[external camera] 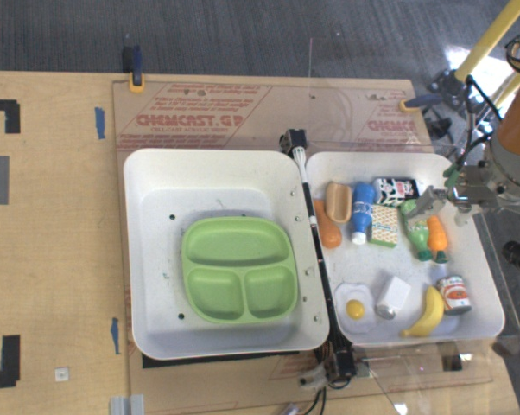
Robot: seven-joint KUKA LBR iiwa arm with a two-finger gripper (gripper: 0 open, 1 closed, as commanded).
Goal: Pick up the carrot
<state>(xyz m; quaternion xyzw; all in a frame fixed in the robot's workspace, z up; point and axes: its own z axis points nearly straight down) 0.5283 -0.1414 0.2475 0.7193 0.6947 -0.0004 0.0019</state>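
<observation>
Two crowding neighbours risk a wrong catch: small orange carrot (pixel 436 235) lies against green leafy toy (pixel 414 225); gripper (pixel 454 199) opening unclear.

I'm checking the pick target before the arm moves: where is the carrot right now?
The carrot lies in the right bin, near its right wall, just above the small red can and the banana, with a green item on its left.

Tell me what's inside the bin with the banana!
The right bin holds a banana, carrot, fried egg, blue bottle, can and more toys. The gripper covers whatever lies beneath it.
</observation>
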